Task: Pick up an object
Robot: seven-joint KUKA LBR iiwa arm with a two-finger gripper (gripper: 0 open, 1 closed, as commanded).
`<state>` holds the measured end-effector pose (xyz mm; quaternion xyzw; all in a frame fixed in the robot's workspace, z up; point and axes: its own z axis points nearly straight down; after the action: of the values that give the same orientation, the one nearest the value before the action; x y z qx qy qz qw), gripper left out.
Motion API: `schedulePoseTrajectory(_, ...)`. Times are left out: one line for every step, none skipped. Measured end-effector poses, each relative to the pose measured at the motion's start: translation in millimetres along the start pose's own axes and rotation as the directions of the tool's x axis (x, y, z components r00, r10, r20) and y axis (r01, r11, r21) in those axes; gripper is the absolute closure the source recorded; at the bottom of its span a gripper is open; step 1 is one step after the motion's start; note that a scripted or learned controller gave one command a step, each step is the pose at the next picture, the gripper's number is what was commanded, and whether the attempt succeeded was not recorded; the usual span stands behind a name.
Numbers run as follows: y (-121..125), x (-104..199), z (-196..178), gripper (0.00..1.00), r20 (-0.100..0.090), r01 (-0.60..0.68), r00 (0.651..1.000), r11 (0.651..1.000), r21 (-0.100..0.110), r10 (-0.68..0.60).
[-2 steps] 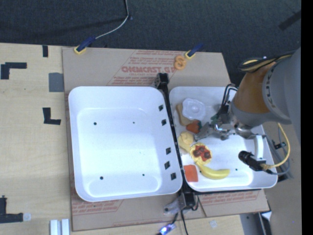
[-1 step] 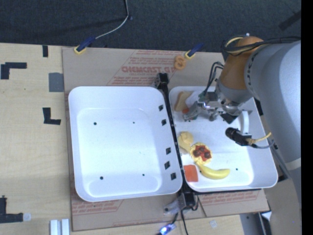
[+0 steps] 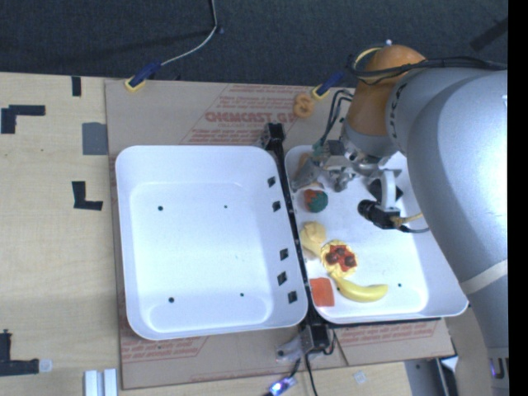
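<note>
The gripper [image 3: 320, 176] is seen at the far left corner of the right bin [image 3: 408, 283]. A small ball [image 3: 313, 198] lies just on the near side of it. The ball is green with a red patch, and it is close to the wall next to the left bin [image 3: 198, 246]. It cannot be told if the ball is touched. It also cannot be made out if the gripper is spread wide or closed up, because its parts are lost in shine and shadow.

The far right part of the right bin is hidden by the big grey arm [image 3: 450, 163], which is cut off at the right edge.

Four more things are bunched at the near left of the right bin. A pale yellow lump [image 3: 311, 238] is beside the wall. A red and yellow thing [image 3: 340, 257] touches it on the right, but what it is cannot be made out. Nearer still, a red block [image 3: 322, 292] and a banana [image 3: 363, 290] lie side by side, with the block on the left.
</note>
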<state>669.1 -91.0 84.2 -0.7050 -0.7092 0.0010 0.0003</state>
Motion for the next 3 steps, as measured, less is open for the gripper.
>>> schedulePoseTrajectory(1,51,-46,0.0,-0.014,0.001,1.0,1.0,-0.002,-0.001)
schedulePoseTrajectory(2,108,-153,0.0,-0.004,0.003,1.0,1.0,-0.013,-0.003)
schedulePoseTrajectory(0,104,-154,1.0,0.0,-0.002,1.0,1.0,-0.001,0.002)
